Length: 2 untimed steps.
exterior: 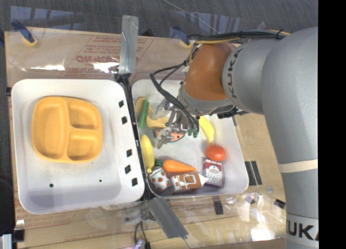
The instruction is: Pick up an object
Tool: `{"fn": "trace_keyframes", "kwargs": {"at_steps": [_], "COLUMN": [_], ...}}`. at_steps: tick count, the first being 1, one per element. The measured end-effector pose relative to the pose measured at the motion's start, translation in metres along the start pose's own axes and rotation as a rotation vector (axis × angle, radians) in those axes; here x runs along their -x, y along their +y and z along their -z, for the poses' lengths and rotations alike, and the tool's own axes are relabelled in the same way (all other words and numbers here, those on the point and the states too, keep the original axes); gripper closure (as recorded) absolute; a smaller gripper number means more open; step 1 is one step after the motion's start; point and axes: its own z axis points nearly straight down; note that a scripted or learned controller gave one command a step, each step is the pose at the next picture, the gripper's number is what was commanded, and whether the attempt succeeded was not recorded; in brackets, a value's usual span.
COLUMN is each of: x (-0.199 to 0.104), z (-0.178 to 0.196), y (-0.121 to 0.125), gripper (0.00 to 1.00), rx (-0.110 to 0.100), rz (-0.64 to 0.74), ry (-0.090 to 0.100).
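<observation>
Left bin (32, 188): yellow tray (67, 128), out of play. Right bin (240, 180): toy food clustered along left wall and front, carrot (178, 166) and tomato (215, 152) nearest. Gripper (174, 130) low at bin centre, open or closed: cannot tell. Probably light, hard, slick plastic; carrot best pinched mid-body across narrow width.
</observation>
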Motion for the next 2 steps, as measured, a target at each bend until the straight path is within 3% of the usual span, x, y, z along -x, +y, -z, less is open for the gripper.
{"fn": "trace_keyframes", "kwargs": {"at_steps": [1,2], "x": [0.001,0.010], "z": [0.011,0.052], "y": [-0.003,-0.057], "gripper": [1.00,1.00], "rx": [-0.003,-0.005], "rz": [0.002,-0.075], "ry": [-0.001,-0.002]}}
